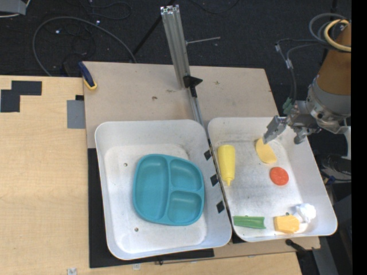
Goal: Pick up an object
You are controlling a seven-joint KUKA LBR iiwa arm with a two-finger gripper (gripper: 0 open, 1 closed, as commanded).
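Note:
The right bin [321,199] holds several small items. A yellow squeeze bottle [226,162] lies near its left wall, and a pale yellow piece [265,152] lies toward the back. A red-orange disc [279,176] sits near the middle. Along the front lie a green piece [249,222], an orange-yellow block [287,224] and a white object [306,212]. My gripper [286,133] hangs over the bin's back right part, open, with its fingers spread and nothing between them. Its left fingertip [272,132] is just above the pale yellow piece.
The left bin [109,148] holds a teal divided plate [169,189]. An upright aluminium post [175,44] stands behind the bins. Black clips [213,179] sit on the wall between the two bins. Cables hang beside the arm at the right.

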